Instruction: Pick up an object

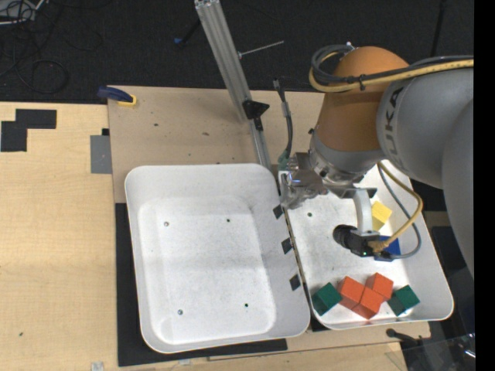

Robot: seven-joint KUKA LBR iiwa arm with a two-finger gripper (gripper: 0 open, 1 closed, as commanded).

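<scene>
Orange blocks (365,292) well apart from gripper (295,185)

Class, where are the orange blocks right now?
In the camera view, the orange blocks lie in the right bin, near its front rim, between one green block and another.

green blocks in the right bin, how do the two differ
The left green block lies left of the orange blocks; the right green block lies right of them. The left one is by the bin's inner wall, the right one near its outer rim. Both are green.
</scene>
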